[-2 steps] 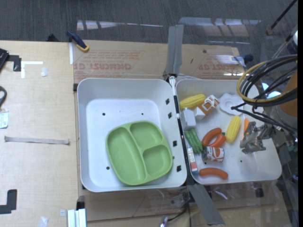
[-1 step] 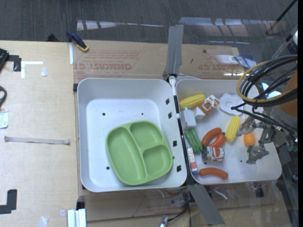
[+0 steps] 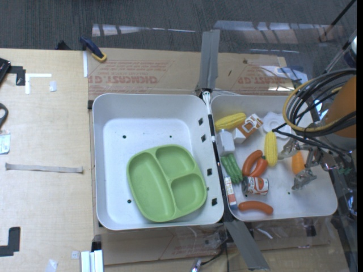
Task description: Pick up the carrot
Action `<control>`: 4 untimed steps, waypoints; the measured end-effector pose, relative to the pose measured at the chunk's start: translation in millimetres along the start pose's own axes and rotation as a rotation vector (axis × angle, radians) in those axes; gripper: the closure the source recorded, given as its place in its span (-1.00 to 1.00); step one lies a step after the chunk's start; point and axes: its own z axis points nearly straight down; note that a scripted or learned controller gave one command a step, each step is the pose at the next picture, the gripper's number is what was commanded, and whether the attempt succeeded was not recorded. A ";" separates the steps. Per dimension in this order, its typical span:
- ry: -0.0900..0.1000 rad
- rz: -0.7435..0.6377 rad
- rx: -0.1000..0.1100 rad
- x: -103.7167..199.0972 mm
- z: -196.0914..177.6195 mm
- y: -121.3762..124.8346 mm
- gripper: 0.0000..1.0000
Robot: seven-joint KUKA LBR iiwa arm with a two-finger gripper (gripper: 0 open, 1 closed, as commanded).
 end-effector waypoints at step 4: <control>0.001 -0.308 -0.002 38.5 -63.5 7.0 1.00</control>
